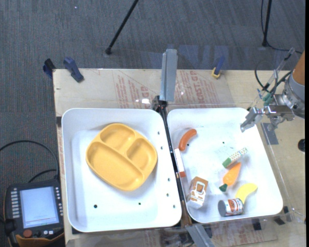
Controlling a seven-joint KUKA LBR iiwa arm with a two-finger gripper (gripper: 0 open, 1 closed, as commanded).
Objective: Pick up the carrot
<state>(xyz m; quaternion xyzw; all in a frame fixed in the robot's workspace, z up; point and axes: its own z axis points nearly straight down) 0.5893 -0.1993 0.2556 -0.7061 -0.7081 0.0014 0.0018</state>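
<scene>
While the carrot (232,174) lies in the right bin (206,118), the tool (257,118) (grip state indiscernible) hovers above-right of it.

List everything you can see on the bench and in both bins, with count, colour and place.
bins: 2, white, side by side on the bench
divided plate: 1, yellow, left bin
sausage: 1, orange-red, right bin, upper left
carrot: 1, orange, right bin, centre right
tube: 1, white and green, just above the carrot
carton: 1, brown and white, right bin, lower left
can: 1, silver and red, right bin, bottom
banana: 1, yellow, beside the can
pendant: 1, dark, lower left floor
pincer: 1, grey, over the right bin's upper right edge
</scene>
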